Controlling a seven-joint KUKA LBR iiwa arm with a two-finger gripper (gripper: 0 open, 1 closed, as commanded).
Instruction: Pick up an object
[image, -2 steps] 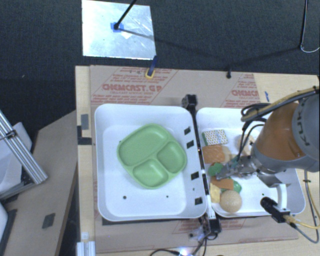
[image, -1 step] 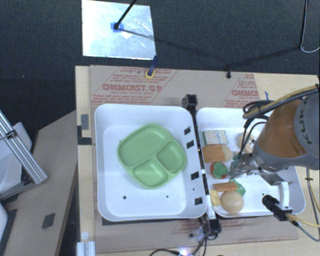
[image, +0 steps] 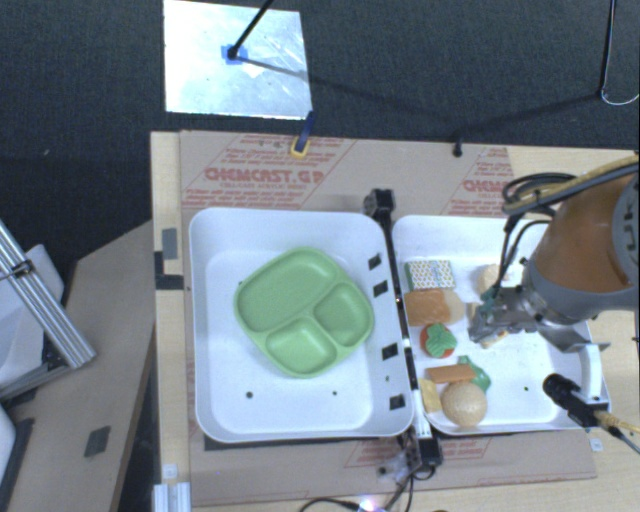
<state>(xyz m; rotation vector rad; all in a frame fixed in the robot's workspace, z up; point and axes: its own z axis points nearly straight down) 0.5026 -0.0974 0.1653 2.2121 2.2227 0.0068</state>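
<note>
Where toys crowd its left wall, the right bin (image: 520, 405) has open floor.

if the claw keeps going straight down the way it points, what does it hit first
Likely the bare floor of the right white bin: the claw hangs beside the small red round toy, though depth is hard to judge.

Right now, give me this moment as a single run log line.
arm: over right bin | gripper: low beside tomato toy | grasp: none seen | left bin: green divided plate
</note>
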